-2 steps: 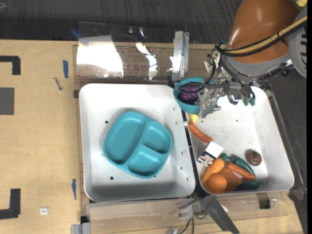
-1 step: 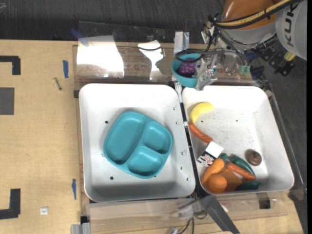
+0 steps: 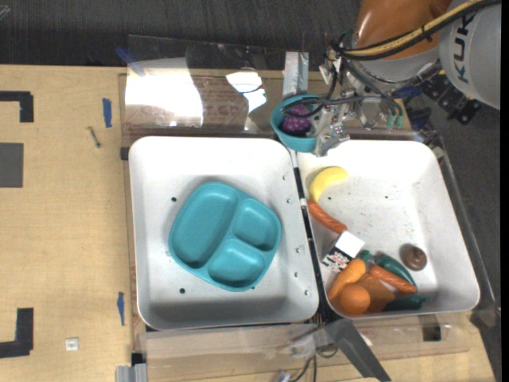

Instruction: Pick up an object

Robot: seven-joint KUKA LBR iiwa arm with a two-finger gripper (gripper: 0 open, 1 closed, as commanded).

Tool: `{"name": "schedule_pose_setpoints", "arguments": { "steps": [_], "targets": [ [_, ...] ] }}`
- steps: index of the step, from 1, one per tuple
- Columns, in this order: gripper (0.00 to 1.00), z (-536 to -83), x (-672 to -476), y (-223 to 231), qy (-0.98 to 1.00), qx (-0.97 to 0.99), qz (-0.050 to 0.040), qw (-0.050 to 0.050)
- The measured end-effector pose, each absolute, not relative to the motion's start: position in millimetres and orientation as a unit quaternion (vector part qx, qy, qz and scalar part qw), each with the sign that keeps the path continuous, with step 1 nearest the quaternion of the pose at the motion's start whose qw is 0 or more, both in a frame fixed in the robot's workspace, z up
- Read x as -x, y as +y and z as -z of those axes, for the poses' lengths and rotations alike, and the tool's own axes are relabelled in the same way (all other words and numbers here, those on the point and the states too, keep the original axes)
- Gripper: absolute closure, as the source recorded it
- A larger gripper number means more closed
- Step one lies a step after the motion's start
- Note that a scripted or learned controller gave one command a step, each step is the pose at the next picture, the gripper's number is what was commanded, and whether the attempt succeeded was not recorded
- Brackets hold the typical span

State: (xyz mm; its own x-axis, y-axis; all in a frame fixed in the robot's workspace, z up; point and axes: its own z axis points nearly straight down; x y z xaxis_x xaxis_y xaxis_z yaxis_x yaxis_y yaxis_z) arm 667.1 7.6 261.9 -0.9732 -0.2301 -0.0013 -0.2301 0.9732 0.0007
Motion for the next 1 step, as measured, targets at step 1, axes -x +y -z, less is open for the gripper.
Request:
{"name": "schedule_pose_setpoints", "arguments": {
  "steps": [1],
  "targets": [
    [1.0, -264.5, -621.2, 32.6, 0.998, 0.064, -0.0009, 0.001]
  ]
}}
